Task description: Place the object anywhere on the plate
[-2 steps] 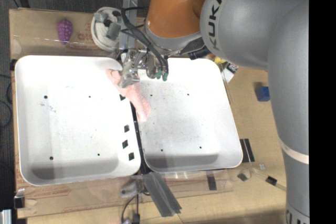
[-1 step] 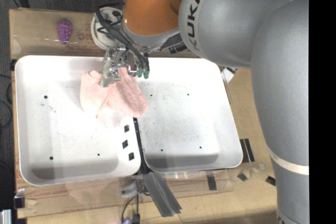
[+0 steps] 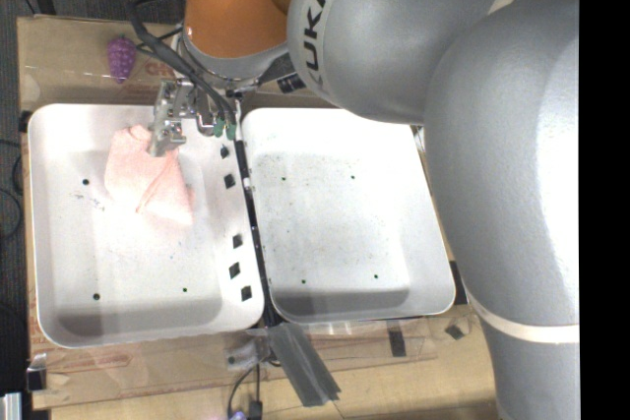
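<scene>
A pale pink, folded-looking flat thing [image 3: 150, 179] lies in the upper part of the left white bin [image 3: 69, 290]; whether it is the plate I cannot tell. My gripper [image 3: 164, 135] hangs just over its upper right corner, near the bin's back wall, and hides that corner. I cannot make out anything held in the gripper. A small purple object [image 3: 120, 58] rests on the bench behind the left bin, outside it.
The right white bin [image 3: 335, 211] lies beside the left one, with a dark divider strip [image 3: 241, 211] between them. The big grey arm [image 3: 443, 64] covers the upper right of the view and the right bin's far edge.
</scene>
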